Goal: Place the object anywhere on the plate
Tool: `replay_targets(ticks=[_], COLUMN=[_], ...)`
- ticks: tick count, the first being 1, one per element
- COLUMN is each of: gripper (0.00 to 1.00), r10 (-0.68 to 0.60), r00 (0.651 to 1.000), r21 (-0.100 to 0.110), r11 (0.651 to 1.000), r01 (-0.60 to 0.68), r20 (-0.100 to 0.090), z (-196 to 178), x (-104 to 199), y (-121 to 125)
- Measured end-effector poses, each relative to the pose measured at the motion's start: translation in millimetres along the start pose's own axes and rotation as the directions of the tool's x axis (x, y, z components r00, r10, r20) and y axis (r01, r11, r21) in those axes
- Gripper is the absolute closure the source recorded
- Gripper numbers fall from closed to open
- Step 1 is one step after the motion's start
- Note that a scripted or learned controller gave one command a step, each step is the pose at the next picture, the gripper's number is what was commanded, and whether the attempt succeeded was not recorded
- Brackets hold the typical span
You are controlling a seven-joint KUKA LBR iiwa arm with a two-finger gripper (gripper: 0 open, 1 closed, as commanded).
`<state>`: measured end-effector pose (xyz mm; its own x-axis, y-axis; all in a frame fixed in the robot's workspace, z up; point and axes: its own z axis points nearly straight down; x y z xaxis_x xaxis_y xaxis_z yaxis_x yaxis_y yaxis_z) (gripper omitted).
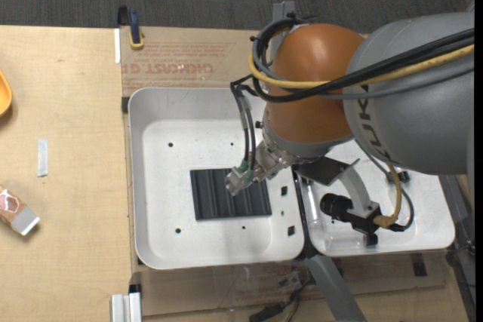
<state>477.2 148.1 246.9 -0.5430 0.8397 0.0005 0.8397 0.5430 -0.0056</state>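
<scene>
Hand [240,181] over dark ribbed plate [230,194]

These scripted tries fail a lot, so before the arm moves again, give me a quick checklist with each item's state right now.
1. Plate in place: the dark ribbed plate lies flat in the left bin. Ok.
2. Pincer over plate: the pincer sits above the plate's upper right part. Ok.
3. Object in the pincer: something small and greenish shows at its tip, too small to identify. Cannot tell.
4. Object resting on plate: cannot tell.
5. Cables clear: the yellow cable loops around the wrist, away from the plate. Ok.
</scene>
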Motion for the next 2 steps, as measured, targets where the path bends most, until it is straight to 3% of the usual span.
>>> replay_targets(ticks=[1, 2], gripper=[0.00, 1.00], r10=[0.000, 0.002], r00=[1.000, 1.000], r21=[0.000, 0.002], r11=[1.000, 1.000], r01=[0.000, -0.002], r20=[0.000, 0.001], z=[-0.1, -8.1], x=[-0.2, -1.8], y=[0.0, -0.2])
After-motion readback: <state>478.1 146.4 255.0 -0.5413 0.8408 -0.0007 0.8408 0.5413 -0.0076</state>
